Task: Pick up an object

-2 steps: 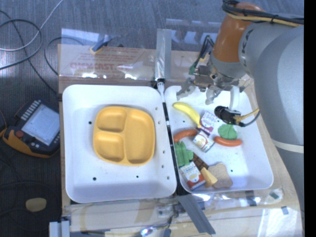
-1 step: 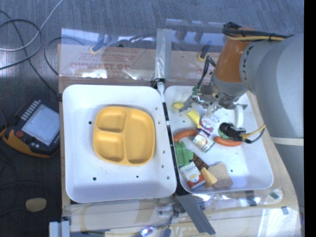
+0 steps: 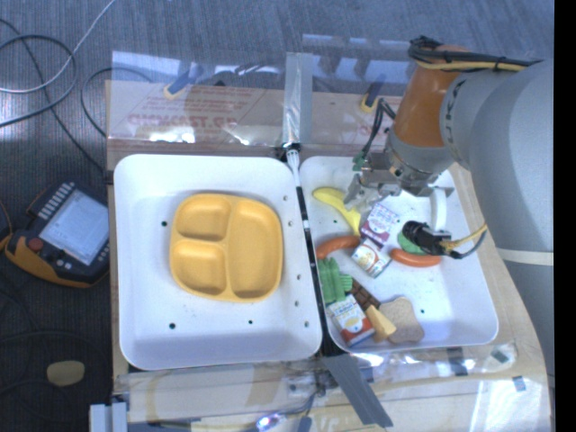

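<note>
The claw (image 3: pixel 367 185) hung low over the right bin (image 3: pixel 468 318), just above the yellow banana (image 3: pixel 335 203), in the reaching step; its state I could not tell, and the next move needed a straight descent onto it.

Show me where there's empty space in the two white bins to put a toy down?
The left bin has bare floor around the yellow tray, widest along its front edge. In the right bin, the front right corner, beyond the bread slice, is bare. Its middle is crowded: banana, yogurt cup, green toy and the gripper.
</note>
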You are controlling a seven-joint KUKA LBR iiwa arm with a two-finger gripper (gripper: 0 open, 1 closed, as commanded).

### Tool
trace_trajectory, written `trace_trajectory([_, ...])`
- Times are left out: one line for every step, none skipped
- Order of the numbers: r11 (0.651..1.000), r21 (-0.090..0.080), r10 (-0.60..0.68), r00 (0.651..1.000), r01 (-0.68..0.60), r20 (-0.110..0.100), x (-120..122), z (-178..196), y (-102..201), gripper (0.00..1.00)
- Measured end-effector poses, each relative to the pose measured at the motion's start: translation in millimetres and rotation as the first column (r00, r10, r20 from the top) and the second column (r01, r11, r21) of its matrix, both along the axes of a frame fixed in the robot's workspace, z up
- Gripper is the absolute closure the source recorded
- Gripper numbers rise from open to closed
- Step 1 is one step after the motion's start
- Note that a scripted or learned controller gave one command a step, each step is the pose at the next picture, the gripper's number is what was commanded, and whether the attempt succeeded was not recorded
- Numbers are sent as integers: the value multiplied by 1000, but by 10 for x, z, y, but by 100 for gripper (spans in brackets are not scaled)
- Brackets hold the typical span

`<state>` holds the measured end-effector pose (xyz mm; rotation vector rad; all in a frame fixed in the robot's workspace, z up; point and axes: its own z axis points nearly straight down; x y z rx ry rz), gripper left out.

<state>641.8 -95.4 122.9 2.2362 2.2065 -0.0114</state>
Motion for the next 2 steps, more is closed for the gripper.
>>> trace_trajectory([1000,0,0,1000,0,0,-1,-1,0,0])
trace_trajectory([999,-3,-52,998,52,22,-18,-277,-71,0])
